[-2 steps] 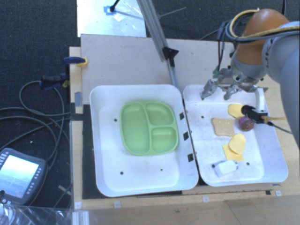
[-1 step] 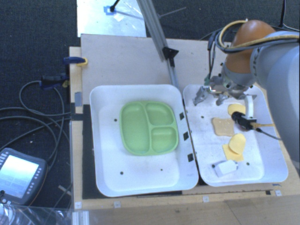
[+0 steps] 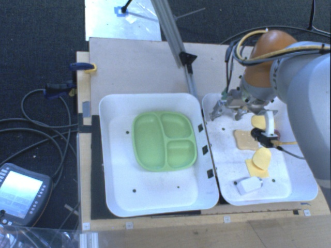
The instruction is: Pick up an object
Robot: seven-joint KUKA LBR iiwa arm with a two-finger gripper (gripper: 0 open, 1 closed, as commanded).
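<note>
The two-finger gripper (image 3: 231,107) hangs low over the far end of the right-hand shallow white bin (image 3: 292,192), its state impossible to tell from this angle, apparently in the approach step, so the next move likely calls for lining up over the nearby flat tan square piece (image 3: 244,140) and descending.

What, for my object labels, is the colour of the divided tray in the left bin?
The divided tray is light green, clearest in the camera view.
</note>
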